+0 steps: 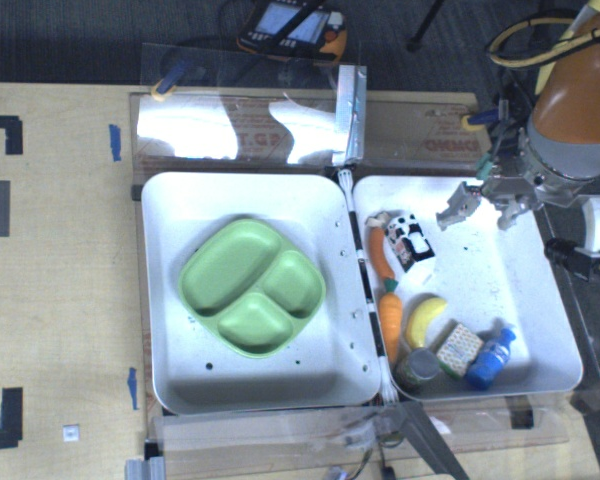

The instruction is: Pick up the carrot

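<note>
Open hand [487,206] apparently above carrot [391,325]

The KUKA iiwa arm [570,108] entered from the right edge of the camera view, its orange band uppermost and the grey wrist section below it. The two-finger gripper [487,206] pointed down and to the left. Its fingers [458,208] were spread apart, one to the left and one to the right, with nothing between them.
</note>
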Tool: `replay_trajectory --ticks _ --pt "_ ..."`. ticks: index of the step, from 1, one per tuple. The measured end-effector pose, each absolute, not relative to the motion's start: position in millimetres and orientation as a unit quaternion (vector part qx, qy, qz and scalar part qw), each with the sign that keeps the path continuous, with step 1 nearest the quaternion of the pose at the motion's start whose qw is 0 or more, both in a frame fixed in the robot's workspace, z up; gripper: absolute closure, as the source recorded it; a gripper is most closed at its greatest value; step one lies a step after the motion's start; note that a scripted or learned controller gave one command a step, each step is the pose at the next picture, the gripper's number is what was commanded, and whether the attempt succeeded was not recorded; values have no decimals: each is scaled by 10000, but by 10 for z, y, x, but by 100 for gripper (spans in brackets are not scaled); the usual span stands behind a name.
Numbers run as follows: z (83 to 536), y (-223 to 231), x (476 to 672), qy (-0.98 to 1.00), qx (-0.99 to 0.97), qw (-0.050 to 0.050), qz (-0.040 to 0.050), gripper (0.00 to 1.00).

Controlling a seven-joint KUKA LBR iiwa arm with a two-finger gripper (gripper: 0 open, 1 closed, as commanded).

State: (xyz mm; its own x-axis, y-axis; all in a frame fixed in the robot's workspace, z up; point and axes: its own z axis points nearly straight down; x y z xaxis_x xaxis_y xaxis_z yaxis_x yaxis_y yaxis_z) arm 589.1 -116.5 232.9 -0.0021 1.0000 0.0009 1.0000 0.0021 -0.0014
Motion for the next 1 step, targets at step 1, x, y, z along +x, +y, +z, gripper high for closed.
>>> replay_trajectory --ticks 1 --pt "2309 -1193 5980 -6730 -7396 -8 -6 0"
